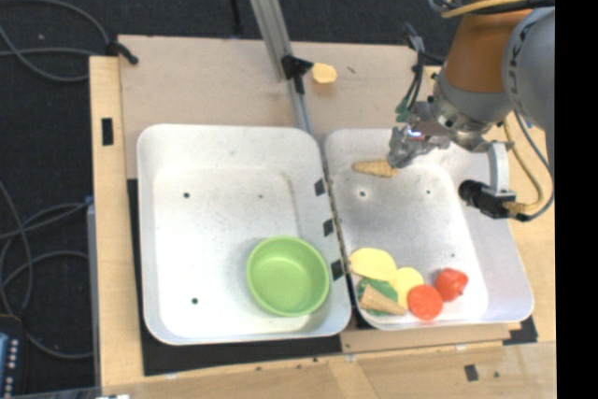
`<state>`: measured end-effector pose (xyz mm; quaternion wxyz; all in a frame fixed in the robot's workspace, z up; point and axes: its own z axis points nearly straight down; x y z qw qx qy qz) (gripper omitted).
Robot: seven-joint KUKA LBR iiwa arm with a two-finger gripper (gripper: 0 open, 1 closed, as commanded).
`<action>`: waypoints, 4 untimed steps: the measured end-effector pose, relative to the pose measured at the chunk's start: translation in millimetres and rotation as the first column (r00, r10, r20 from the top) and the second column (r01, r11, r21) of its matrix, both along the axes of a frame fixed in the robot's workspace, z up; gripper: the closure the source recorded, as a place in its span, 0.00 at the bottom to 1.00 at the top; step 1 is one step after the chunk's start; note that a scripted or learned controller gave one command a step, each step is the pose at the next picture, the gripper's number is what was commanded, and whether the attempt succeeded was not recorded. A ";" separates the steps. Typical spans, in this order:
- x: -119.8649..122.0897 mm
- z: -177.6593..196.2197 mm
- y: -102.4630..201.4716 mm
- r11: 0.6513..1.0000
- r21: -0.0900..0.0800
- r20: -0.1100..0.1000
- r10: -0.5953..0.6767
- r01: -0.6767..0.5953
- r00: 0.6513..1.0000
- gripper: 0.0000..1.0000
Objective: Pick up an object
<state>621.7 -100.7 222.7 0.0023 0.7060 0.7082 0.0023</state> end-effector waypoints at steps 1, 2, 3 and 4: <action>7.2 56.4 8.2 1.000 0.000 0.001 0.002 -0.002 1.000 1.00; -2.6 41.2 62.4 1.000 -0.001 -0.007 0.003 -0.003 1.000 1.00; -15.0 30.6 120.5 1.000 0.000 -0.007 0.003 -0.003 1.000 1.00; -22.0 17.3 171.5 1.000 -0.001 -0.007 0.003 -0.003 1.000 1.00</action>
